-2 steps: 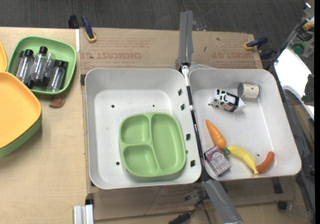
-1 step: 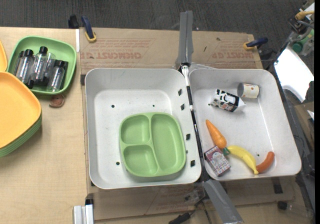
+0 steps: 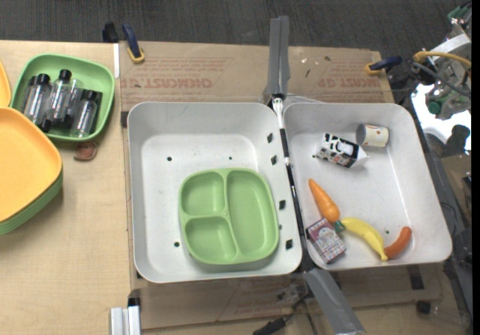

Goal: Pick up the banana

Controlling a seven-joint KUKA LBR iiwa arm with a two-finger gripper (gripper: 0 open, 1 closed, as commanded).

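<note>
Banana (image 3: pixel 365 234) lying diagonally, stem upper-left, tip lower-right

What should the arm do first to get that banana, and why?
Probably reach in over the right bin and come down toward the banana. The banana lies flat near that bin's front edge, crowded: a carrot and a small card packet sit at its green end, and an orange sausage-shaped toy sits at its tip, so a careful descent over its middle looks safest.
</note>
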